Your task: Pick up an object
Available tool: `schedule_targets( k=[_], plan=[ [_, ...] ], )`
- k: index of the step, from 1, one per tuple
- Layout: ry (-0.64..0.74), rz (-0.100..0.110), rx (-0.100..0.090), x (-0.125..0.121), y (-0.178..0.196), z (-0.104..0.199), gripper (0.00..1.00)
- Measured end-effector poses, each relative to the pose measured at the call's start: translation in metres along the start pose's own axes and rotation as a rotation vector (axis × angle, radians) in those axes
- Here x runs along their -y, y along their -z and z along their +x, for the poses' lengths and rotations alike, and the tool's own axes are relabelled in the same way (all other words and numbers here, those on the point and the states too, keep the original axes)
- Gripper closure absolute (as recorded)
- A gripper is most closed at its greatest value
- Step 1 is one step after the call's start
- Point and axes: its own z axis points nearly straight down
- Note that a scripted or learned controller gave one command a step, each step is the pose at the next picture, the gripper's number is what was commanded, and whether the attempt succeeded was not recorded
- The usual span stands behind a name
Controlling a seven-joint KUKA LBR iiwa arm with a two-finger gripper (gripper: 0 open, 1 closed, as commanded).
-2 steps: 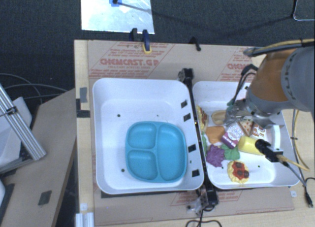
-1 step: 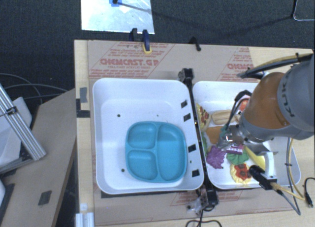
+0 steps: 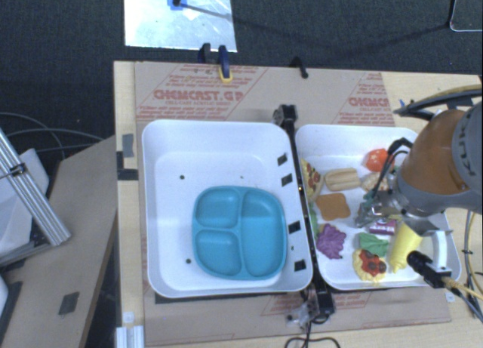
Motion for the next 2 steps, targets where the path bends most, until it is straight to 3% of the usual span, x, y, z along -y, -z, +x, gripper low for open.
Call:
schedule_targets(
  k=[1, 2],
  plan=[
    [0.005, 0.007, -0.011, 0.031, -0.001, -0.042, 1.00],
    [0.010, 0.005, -0.005, 0.030, -0.002, 0.015, 1.00]
  ],
)
